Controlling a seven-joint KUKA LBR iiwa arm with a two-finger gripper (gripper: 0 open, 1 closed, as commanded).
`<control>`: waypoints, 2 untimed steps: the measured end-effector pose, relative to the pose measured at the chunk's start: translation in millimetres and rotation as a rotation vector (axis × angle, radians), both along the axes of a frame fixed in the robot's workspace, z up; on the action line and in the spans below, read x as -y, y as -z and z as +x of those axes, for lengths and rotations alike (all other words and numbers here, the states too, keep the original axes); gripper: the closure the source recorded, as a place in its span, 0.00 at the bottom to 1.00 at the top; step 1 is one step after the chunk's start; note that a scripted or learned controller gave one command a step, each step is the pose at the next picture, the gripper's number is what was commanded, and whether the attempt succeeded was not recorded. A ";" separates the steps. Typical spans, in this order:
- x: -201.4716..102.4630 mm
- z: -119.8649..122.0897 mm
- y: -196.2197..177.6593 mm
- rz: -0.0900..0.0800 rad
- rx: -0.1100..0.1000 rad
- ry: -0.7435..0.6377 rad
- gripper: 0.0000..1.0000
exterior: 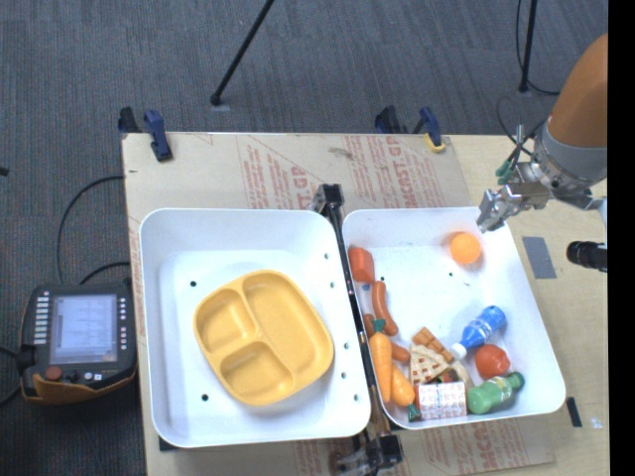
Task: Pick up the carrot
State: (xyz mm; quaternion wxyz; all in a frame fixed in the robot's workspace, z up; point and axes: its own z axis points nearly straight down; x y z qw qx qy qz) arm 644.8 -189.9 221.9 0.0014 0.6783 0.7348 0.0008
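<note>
Carrot [381, 363] low in right bin, claw [493, 209] well apart, upper right

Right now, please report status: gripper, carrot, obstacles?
Gripper above right bin's far edge, holding nothing. Carrot at near-left, untouched. Sausages and waffle toy crowd it.

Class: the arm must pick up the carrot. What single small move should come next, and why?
Probably carry the gripper towards the near-left corner of the right bin. It hangs over that bin's far right edge, beside the orange ball, while the carrot lies against the bin's left wall.
</note>
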 end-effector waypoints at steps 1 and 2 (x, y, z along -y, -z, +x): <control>0.0 -0.5 1.1 0.001 -0.002 0.001 0.00; 21.4 -0.6 99.4 0.002 -0.003 0.251 0.00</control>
